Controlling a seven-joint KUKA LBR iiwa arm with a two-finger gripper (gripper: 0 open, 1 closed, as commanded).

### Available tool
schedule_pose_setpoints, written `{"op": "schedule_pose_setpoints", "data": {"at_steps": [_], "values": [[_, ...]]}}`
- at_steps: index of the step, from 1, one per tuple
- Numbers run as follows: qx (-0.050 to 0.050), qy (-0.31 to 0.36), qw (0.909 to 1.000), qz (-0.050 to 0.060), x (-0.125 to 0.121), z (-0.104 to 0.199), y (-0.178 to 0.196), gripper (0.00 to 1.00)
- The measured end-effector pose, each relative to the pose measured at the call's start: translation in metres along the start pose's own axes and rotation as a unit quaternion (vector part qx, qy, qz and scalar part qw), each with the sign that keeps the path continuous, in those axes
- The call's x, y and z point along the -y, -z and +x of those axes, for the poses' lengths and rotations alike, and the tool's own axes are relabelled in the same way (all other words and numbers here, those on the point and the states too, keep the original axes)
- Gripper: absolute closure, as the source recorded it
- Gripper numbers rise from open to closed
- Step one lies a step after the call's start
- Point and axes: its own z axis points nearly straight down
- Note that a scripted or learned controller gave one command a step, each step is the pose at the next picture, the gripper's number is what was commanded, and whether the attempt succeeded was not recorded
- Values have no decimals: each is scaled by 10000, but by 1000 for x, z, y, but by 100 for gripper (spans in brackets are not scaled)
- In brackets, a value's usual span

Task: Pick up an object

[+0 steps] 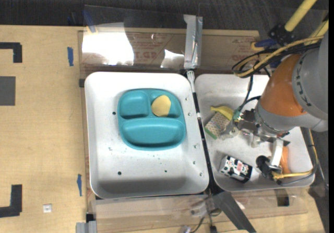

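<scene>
In the right bin (297, 182), a crumpled green-and-grey packet (215, 125) lies near the left wall. A yellow piece (222, 111) sits just behind it. My gripper (241, 124) hangs low over the bin, right beside the packet's right edge. I cannot make out whether it touches the packet. A small black, white and red box (236, 168) rests near the bin's front. The grey arm with its orange band (279, 96) covers the bin's right half.
The left bin (104, 169) holds a teal divided plate (151, 132) with a yellow round thing (161, 105) in its upper right compartment. An orange thing (286, 159) peeks out at the right bin's front right. Cables trail behind the bins.
</scene>
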Motion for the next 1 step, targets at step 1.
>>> {"op": "schedule_pose_setpoints", "data": {"at_steps": [1], "values": [[-8,1068,9943,25,-25,-20,-11,0]]}}
